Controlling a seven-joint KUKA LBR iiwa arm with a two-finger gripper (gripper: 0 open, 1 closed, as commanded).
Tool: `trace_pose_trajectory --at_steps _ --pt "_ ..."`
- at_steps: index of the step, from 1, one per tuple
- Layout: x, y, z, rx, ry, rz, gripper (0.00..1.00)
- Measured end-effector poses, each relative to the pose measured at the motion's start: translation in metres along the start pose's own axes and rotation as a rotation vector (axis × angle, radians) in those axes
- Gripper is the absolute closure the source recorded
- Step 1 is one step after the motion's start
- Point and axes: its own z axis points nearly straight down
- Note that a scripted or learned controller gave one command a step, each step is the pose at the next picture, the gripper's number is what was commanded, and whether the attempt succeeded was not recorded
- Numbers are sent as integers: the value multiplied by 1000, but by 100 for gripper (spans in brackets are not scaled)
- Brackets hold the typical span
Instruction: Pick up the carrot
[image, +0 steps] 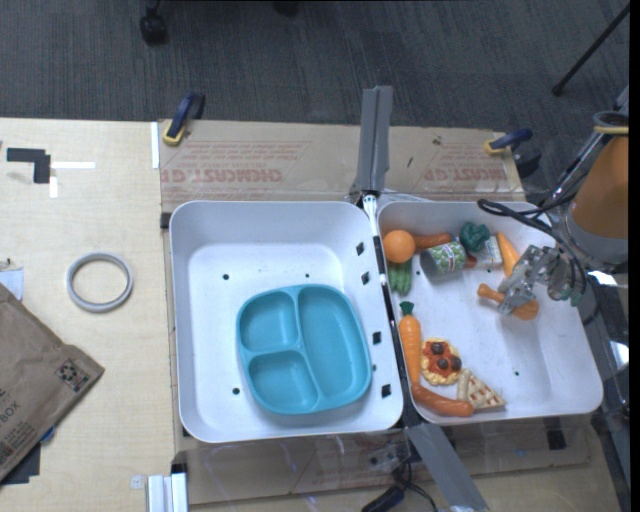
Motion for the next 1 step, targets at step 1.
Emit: trace_pose_trajectory --at_steps 1 --pt "1 0 1 0 3 -1 0"
